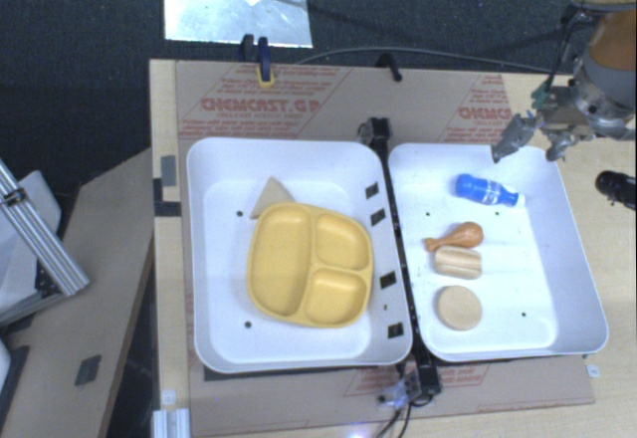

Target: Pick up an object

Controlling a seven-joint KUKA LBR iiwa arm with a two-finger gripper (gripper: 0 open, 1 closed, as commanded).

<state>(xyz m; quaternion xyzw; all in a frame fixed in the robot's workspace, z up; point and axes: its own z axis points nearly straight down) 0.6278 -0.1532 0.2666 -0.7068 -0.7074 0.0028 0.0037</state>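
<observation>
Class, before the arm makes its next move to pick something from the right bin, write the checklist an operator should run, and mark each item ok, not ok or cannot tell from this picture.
1. Gripper carries nothing: ok, no object between its fingers.
2. Fingers spread for a grasp: ok, they stand apart.
3. Gripper over a target: not ok, it hangs above the far rim of the right bin.
4. Nearest target free: ok, the blue bottle lies alone on its side.
5. Other items separated: not ok, the drumstick-shaped toy touches the tan block; the round disc lies apart.
</observation>
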